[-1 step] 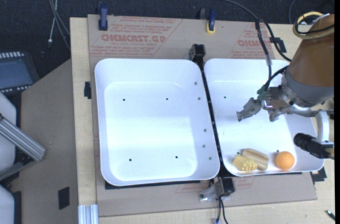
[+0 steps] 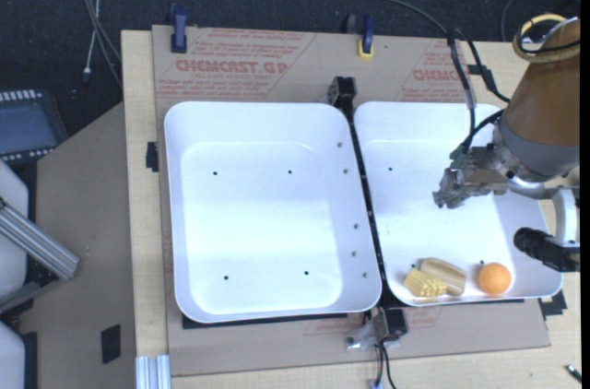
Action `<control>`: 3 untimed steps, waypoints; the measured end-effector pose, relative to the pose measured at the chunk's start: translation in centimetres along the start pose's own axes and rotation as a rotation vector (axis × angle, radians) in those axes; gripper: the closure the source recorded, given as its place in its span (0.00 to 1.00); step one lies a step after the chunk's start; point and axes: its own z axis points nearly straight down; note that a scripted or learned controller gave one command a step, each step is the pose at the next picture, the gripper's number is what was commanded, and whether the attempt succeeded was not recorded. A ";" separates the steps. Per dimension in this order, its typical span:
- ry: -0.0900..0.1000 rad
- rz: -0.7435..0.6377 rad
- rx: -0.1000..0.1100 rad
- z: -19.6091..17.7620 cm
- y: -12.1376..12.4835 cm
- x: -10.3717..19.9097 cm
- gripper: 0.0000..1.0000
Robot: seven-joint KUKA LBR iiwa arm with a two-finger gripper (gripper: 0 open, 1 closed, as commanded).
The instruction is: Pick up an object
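Grey two-finger pincer (image 2: 454,191) is seen over the right shallow white plastic bin (image 2: 406,138); released or clenched cannot be told, and nothing is seen held. Three candidates are counted, all below the pincer toward the bin's near edge: one small round orange ball (image 2: 495,278), one yellow corn-cob piece (image 2: 424,285), one tan bread-like roll (image 2: 444,270), the last two touching. The isolated ball is judged the cleaner target; a centred descent is advised. Two bins are counted on the counter (image 2: 138,194).
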 end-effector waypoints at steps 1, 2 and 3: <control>0.000 -0.001 -0.007 -8.7 -0.4 1.2 1.00; 0.000 -0.003 -0.001 -9.7 -2.2 4.6 1.00; 0.000 0.000 0.000 -10.4 0.6 4.4 1.00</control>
